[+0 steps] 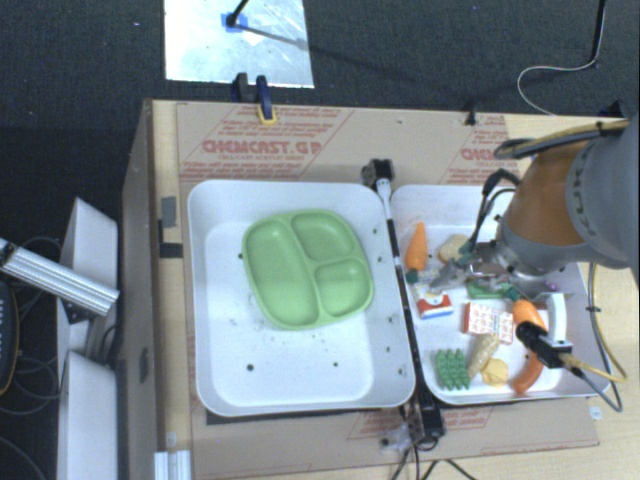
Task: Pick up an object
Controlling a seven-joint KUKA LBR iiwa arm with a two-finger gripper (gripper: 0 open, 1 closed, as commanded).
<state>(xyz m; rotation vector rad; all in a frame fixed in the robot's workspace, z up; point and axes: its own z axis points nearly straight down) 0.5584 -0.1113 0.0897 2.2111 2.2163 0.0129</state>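
1. Two shallow white plastic bins sit side by side on the bench: the left bin [225, 368] and the right bin [440, 200], their inner walls touching along a dark centre seam.
2. Grey arm with an orange band [565, 203] reaches over the right bin from its right side.
3. Pale green three-compartment plastic plate [307, 266] lies flat in the left bin, well left of the seam.
4. Gripper [458, 271] is low over the middle of the right bin, among the toys; cannot tell how its fingers stand or whether anything is held.
5. Orange toy carrot [416, 247] lies just right of the seam, up-left of the gripper, apart from it.
6. Red-and-white printed box [485, 321] lies down-right of the gripper.
7. Small red-and-white flat packet [434, 307] lies just below the gripper.
8. Green studded toy block [452, 368] sits near the right bin's front wall, below the gripper.
9. Orange toy piece [527, 375] sits at the front right, well below the gripper.
10. Small yellow lump [495, 371] lies between the green block and the orange piece.
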